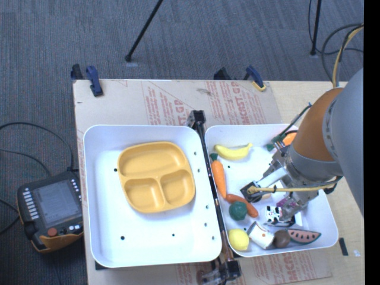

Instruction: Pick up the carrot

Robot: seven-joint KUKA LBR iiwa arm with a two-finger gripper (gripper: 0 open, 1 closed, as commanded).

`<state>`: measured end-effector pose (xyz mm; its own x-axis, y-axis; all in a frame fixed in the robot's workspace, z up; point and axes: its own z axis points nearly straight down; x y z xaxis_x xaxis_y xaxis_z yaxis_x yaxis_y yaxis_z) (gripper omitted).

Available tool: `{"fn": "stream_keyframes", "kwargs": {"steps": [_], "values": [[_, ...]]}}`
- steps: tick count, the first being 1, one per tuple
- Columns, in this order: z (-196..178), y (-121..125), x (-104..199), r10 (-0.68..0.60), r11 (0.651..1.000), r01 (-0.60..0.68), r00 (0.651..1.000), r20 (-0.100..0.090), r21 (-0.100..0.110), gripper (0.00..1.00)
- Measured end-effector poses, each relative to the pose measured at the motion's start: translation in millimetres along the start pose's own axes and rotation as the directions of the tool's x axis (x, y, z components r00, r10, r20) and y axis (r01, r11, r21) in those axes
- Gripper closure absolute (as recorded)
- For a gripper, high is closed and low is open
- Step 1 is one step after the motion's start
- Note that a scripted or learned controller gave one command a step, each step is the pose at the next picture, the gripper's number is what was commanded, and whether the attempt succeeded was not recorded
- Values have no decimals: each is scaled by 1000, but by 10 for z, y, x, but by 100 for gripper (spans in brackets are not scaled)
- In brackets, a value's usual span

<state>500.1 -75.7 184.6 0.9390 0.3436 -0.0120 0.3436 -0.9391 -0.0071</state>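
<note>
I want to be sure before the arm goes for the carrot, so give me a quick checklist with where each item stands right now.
1. Carrot in sight, lying along the right bin's left wall: ok.
2. Carrot free of the end effector: ok, they are apart.
3. End effector above the carrot: not ok, it sits further right in the bin.
4. Room around the carrot: not ok, a second carrot piece and green ball crowd its lower end.
5. Finger opening: cannot tell.
</note>
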Motion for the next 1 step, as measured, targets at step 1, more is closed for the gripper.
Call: {"fn": "stream_keyframes", "kwargs": {"steps": [1], "values": [[14, -1098, 119, 22, 1000, -22, 1000, 2, 7, 0]]}}
